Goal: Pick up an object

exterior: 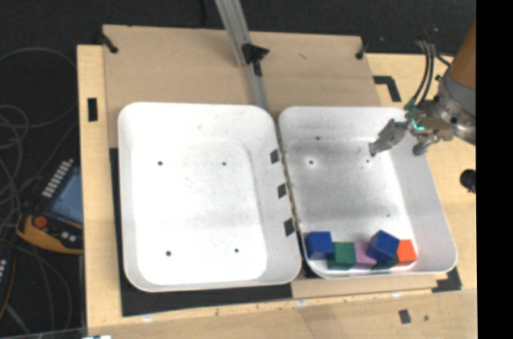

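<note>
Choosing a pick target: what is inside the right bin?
The right bin holds small blocks crowded along its near edge: two blue blocks, a green block, a pink block and an orange block. They overlap, so anything beneath them is covered.

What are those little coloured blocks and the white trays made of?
The blocks look like painted wood or foam: matte, solid colours, no glare. The right tray and left tray look like moulded plastic: smooth white, rounded corners, faintly speckled. None is certain from this view.
</note>
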Action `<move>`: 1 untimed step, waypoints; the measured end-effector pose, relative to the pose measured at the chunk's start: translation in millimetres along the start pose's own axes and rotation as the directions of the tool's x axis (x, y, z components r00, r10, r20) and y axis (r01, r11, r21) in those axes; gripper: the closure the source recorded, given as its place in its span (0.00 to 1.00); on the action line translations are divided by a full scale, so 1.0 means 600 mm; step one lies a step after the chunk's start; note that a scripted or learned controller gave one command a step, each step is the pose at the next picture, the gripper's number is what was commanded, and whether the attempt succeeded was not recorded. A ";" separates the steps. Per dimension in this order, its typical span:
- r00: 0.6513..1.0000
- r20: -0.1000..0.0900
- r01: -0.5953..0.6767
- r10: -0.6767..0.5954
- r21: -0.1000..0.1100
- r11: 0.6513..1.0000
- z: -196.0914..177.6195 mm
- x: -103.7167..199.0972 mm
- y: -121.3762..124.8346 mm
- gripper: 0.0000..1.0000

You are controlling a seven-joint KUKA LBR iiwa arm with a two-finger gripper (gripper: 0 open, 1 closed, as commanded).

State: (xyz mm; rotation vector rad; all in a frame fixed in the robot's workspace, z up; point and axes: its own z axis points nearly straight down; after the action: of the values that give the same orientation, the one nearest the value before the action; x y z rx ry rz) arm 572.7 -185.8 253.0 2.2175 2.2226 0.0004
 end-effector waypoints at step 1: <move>1.000 0.000 0.002 -0.002 0.005 1.000 0.165 -0.011 0.052 0.00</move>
State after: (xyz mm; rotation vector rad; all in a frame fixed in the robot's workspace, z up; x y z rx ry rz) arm 604.0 -192.3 154.2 2.2183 2.2276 -0.0051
